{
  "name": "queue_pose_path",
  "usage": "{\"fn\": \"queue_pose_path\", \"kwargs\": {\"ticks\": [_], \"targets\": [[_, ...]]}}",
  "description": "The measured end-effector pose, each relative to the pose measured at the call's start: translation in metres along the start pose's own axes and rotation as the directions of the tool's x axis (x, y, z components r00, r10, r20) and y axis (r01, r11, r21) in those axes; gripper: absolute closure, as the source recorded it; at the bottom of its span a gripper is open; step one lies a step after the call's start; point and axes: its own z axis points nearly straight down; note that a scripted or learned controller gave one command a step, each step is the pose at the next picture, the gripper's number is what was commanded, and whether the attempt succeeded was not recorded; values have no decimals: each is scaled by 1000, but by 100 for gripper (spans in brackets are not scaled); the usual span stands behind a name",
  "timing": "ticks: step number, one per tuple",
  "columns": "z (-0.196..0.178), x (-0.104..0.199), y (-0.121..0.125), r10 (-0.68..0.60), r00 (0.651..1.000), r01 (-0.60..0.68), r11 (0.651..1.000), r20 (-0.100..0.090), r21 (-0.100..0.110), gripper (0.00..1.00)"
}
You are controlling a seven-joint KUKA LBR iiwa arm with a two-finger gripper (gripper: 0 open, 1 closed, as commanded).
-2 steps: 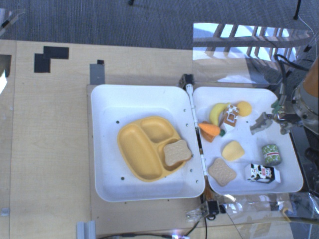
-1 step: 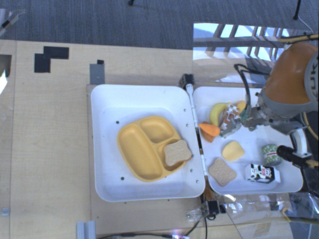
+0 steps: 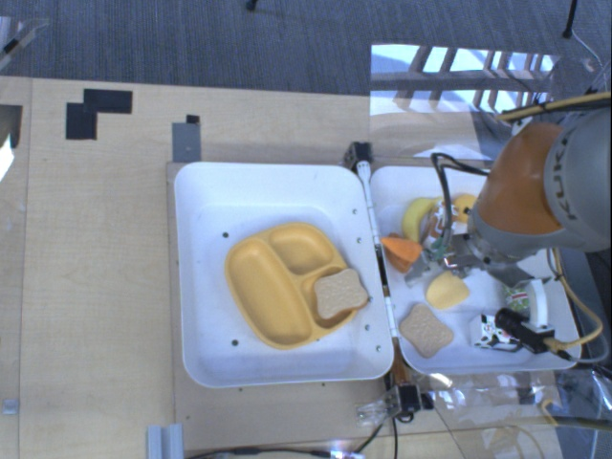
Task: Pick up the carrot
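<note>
Spanning most of the frame, the pale wooden worktop (image 3: 86, 285) bears two shallow white bins side by side. The left white bin (image 3: 206, 256) holds a yellow divided plastic plate (image 3: 273, 280), with a tan slice of toy bread (image 3: 339, 293) lying on the plate's right edge. The right white bin (image 3: 483, 360) is more crowded, and the grey arm with its orange band (image 3: 521, 185) reaches over it from the right of the frame. The pincer (image 3: 432, 256) sits low at the bin's middle left; whether it is open or closed I cannot tell. Smaller things lie round it: a yellow toy banana (image 3: 417, 216) above, a pale yellow rounded piece (image 3: 448, 292) below, a second tan bread slice (image 3: 426, 330) lower still. The small orange carrot (image 3: 402, 250) lies against the bin's left wall, just beside the pincer. The approach seems to be the step in hand; the next move calls for shifting slightly leftward over the carrot, then closing on it.
</note>
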Motion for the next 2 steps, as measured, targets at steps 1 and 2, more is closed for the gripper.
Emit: {"fn": "queue_pose_path", "kwargs": {"ticks": [1, 2], "targets": [[22, -58, 107, 13, 1000, -13, 1000, 7, -11, 0], [-40, -16, 129, 106, 994, -106, 994, 2, -15, 0]]}}
